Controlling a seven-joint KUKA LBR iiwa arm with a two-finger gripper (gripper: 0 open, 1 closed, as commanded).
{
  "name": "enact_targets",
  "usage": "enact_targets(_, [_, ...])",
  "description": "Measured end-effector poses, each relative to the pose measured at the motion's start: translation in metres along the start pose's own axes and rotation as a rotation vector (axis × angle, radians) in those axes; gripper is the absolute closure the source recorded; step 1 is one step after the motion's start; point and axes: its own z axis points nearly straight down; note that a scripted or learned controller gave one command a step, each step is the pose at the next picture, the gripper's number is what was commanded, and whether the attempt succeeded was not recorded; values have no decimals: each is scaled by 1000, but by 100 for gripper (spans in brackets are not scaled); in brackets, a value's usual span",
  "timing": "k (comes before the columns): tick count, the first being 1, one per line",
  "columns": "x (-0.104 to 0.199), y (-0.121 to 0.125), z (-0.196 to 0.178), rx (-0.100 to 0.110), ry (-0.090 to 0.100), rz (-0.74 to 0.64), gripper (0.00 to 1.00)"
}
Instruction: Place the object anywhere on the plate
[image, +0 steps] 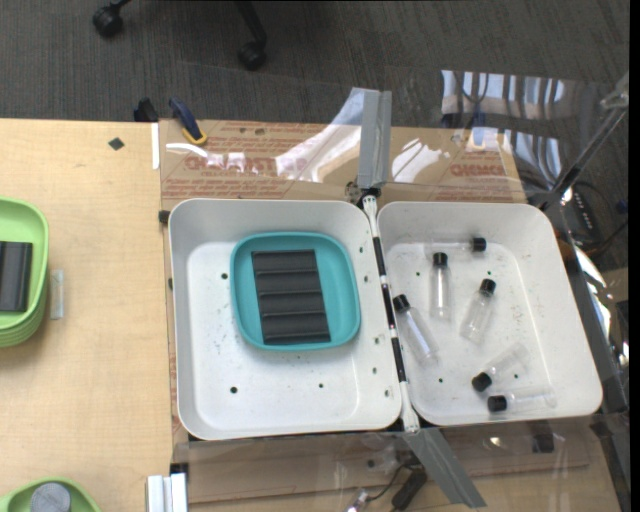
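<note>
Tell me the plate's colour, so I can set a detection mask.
Teal, with a dark ribbed insert; camera view shows the plate.

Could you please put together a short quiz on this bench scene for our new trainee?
1. True or false: the teal plate sits in the left bin.
2. Which bin holds the clear vials with black caps? A) left bin B) right bin C) both
3. Fill in: the dark insert lying on the plate has raised ____.

Key: 1 true; 2 B; 3 ridges.
</note>
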Motion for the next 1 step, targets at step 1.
enact_targets(1, [-2, 3, -2, -2, 2, 52, 0])
